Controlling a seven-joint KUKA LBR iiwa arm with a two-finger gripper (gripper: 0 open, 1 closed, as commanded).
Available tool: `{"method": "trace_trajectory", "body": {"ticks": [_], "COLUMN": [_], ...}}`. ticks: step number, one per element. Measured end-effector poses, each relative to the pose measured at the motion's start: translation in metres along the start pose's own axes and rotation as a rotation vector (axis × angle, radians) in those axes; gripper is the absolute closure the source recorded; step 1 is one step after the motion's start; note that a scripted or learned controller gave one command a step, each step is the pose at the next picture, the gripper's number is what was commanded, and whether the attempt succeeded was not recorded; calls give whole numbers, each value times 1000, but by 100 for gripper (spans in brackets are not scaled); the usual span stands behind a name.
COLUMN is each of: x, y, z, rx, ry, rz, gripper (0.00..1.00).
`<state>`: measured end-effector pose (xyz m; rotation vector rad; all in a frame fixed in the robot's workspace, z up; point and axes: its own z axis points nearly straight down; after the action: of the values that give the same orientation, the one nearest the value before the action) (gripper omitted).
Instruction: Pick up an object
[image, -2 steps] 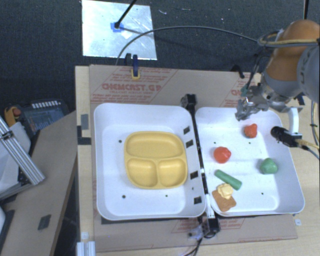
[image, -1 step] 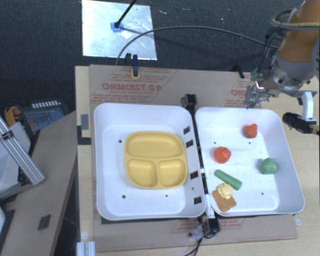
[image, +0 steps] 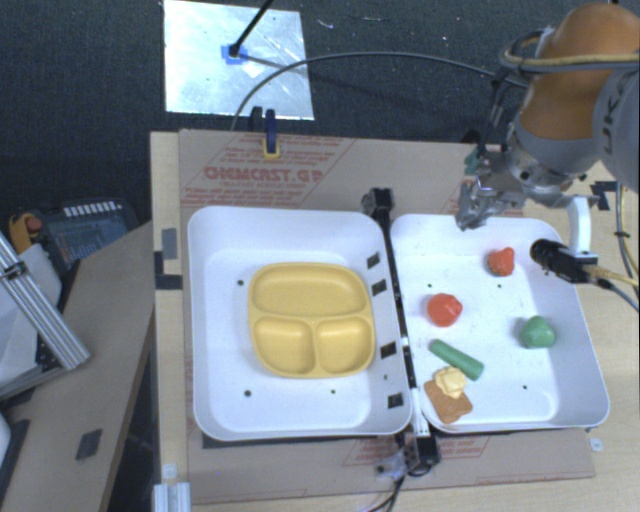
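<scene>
The scene is lit evenly and fairly brightly from above. The two white bins (image: 290, 225) are rendered nearly blown out, so little surface detail is seen on their floors. Strong glare is thrown off the shiny metal sheet (image: 235, 60) at the top, where patches are washed to white. Only faint, soft shadows are cast beside the yellow tray (image: 310, 318) and the small toys. The dark floor (image: 80, 100) is left dim and grainy. The whole picture is slightly soft, and the arm (image: 575, 70) at the upper right is mildly blurred.
</scene>
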<state>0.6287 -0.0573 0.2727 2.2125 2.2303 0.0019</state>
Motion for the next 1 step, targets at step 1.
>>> {"method": "trace_trajectory", "body": {"ticks": [1], "x": [49], "y": [-21], "z": [20], "rx": [2], "ry": [1], "rz": [-1], "gripper": [100]}}
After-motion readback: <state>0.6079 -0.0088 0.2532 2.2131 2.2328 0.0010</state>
